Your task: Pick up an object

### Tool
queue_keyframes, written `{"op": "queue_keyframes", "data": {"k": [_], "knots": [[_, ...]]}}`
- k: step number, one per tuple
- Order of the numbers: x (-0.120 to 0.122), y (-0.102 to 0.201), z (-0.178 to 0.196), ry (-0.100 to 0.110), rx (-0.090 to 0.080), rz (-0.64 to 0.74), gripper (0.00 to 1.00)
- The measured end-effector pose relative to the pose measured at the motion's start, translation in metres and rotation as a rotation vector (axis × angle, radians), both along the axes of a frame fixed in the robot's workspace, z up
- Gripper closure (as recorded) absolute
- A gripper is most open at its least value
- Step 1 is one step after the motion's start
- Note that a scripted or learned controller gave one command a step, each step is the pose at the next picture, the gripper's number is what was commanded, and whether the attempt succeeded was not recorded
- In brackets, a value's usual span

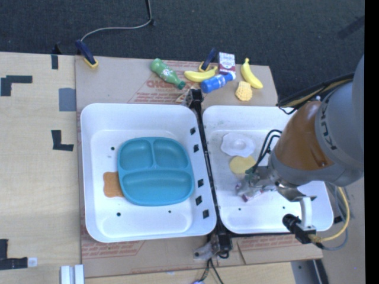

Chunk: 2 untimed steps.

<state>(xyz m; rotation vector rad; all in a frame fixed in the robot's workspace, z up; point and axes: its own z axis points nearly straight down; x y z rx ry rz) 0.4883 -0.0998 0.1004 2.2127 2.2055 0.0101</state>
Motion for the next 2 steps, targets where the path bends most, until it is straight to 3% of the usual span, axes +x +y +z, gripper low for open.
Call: {"op": "queue_keyframes", "data": {"k": [1, 2], "knots": [[-0.0052, -0.0119, 0.0308, 0.019, 0.008, 0.004, 1.0], [-0.0052, -0.0117, 0.0307, 0.019, 0.009, 0.004, 0.0]]}}
